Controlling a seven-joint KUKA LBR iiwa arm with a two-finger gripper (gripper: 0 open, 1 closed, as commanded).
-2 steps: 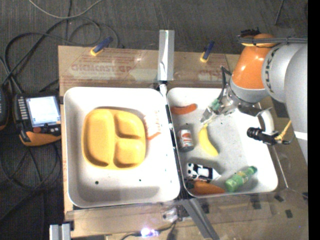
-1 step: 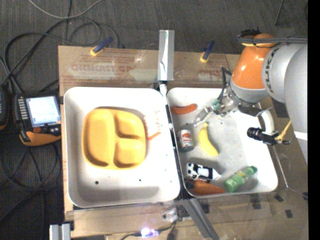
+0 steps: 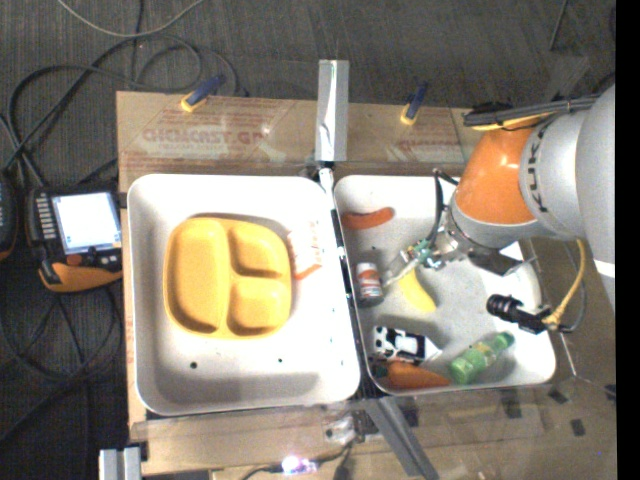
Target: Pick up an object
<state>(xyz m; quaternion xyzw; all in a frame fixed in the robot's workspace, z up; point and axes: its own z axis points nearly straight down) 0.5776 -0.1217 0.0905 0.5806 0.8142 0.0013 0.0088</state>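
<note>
The right bin (image 3: pixel 540 373) is crowded along its near wall; bare floor lies mid-right, beside the banana (image 3: pixel 418 293).

Grey, rounded arm (image 3: pixel 585 168) with a broad orange band (image 3: pixel 497 183) above the wrist, dark lettering printed on the grey shell beside it. Small metallic gripper (image 3: pixel 428 253) below the band, with a yellow cable (image 3: pixel 575 283) and a black fitting (image 3: pixel 510 309) alongside.
</note>
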